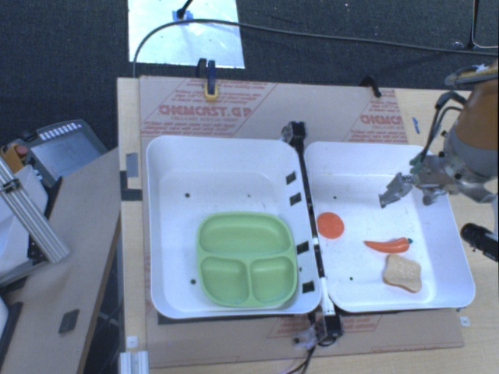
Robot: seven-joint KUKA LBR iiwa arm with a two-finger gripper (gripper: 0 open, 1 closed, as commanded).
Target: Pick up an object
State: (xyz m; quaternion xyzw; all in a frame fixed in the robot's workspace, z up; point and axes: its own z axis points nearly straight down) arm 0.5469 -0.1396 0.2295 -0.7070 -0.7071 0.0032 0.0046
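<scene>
The right bin (437, 294) holds three things. A flat orange disc (330, 225) lies near its left wall, a red chili pepper with a green stem (387, 245) is in the middle, and a tan slice of bread (402, 273) sits toward the front. My gripper (409, 195) hangs above the bin's back right part, up and to the right of the pepper. It is open, with nothing between its fingers.
A green divided plate (248, 259) lies in the front of the left bin (168, 209). A black divider (306, 209) runs between the bins. The arm's orange band (477, 123) is at the right edge.
</scene>
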